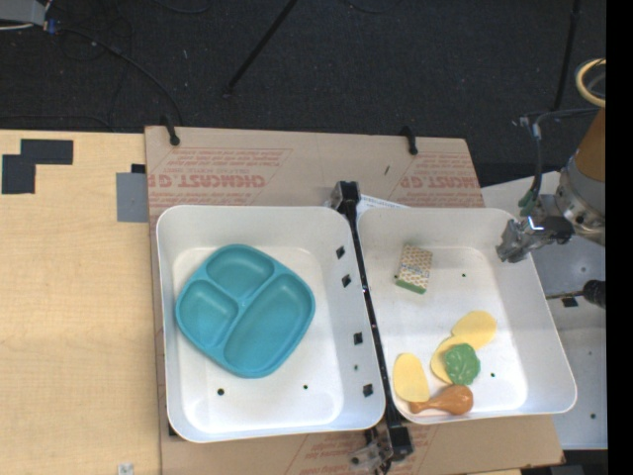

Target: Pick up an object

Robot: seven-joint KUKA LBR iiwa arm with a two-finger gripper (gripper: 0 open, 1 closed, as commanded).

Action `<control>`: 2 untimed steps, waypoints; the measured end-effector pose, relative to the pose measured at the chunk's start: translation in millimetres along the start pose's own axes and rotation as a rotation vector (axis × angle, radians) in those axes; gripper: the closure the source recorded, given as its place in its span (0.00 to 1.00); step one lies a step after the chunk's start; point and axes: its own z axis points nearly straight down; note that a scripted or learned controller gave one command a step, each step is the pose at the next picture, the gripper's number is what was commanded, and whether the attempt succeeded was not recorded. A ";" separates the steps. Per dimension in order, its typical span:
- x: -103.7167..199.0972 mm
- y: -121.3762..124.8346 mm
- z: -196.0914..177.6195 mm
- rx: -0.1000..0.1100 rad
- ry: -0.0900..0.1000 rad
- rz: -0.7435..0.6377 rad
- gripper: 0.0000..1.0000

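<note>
In the right bin (519, 295) lie a small patterned sponge-like block (414, 267), several yellow chip-like pieces (474, 330), a green leafy piece (461, 364) and an orange drumstick-shaped toy (445, 401). My gripper (514, 240) hovers over the right bin's upper right rim, well to the right of the block and apart from every object. Nothing shows between its fingers.
The left bin (198, 236) holds a teal divided plate (245, 309). A black divider (361, 305) runs between the bins. Cardboard (297, 166) lies behind them, and the wooden bench top (69, 315) spreads to the left.
</note>
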 end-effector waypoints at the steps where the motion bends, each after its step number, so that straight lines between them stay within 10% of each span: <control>1: -2.9 -8.9 -49.3 -0.001 -0.001 0.000 1.00; 2: 47.9 -6.4 -33.0 0.005 0.002 -0.001 1.00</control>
